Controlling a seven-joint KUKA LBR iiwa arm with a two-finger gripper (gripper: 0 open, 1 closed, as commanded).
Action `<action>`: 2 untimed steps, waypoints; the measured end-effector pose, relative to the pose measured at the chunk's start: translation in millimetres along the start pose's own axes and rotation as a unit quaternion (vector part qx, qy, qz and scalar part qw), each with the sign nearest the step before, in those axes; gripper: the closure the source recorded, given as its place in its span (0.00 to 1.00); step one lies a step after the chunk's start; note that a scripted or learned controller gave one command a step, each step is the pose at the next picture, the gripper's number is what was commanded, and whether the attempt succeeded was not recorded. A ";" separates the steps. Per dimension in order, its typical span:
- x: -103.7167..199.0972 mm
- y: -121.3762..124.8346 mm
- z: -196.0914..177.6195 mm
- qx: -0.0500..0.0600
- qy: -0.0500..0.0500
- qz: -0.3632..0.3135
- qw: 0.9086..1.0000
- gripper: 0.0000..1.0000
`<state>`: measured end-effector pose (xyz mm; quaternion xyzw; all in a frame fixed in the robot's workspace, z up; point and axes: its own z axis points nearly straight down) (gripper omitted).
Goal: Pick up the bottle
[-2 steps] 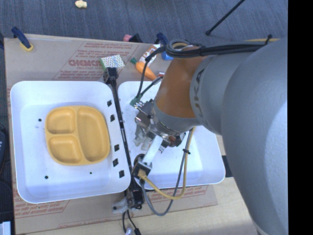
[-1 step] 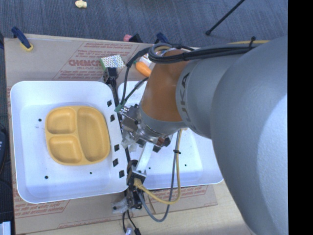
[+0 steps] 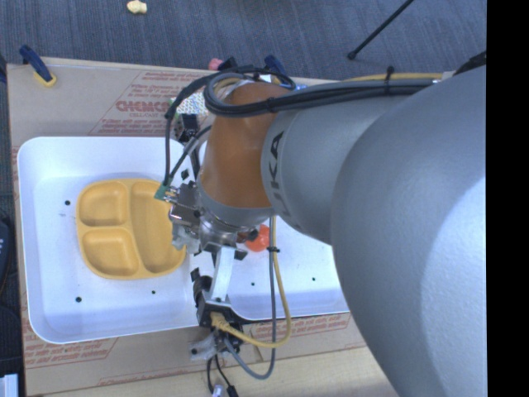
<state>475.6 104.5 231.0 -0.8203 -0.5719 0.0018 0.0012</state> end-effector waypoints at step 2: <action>-81.2 30.4 39.7 0.001 0.000 -0.281 0.960 1.00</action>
